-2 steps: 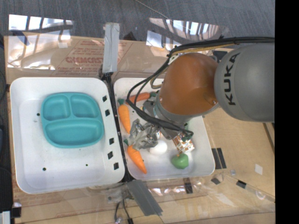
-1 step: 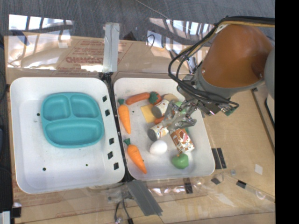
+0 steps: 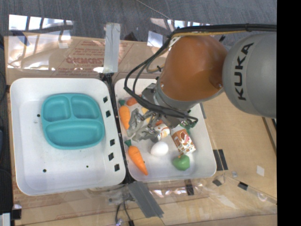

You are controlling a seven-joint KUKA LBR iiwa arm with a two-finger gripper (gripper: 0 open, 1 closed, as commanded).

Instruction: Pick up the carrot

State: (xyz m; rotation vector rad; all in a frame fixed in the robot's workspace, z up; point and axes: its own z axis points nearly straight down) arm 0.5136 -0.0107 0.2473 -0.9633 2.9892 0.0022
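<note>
A: How far along is the pick?

B: Not done, by the look of it. The gripper is down inside the right bin, but no carrot sits between its fingers. Whether they are spread or closed cannot be told; the metal there is a tangle of grey against clutter.

A: Where is the carrot?

B: There are two orange ones. The near carrot lies by the bin's left wall toward the front corner, tip pointing to the front. The far carrot lies higher along the same wall, just left of the gripper. Both rest on the bin floor. A bit more orange shows further back near the arm; what it is cannot be told.

A: So what is left?

B: Likely the whole grasp: line up over one carrot, close on it, lift.

A: What stands in the way?

B: The bin is crowded. A white egg sits just right of the near carrot, a green fruit beyond it, and a small can lies tilted beside those. Another small item lies just beside the gripper. The wall hugs both carrots on their left, so a finger has little room on that side.

A: And the left bin?

B: The left bin holds a teal tray, well apart from all this.
</note>
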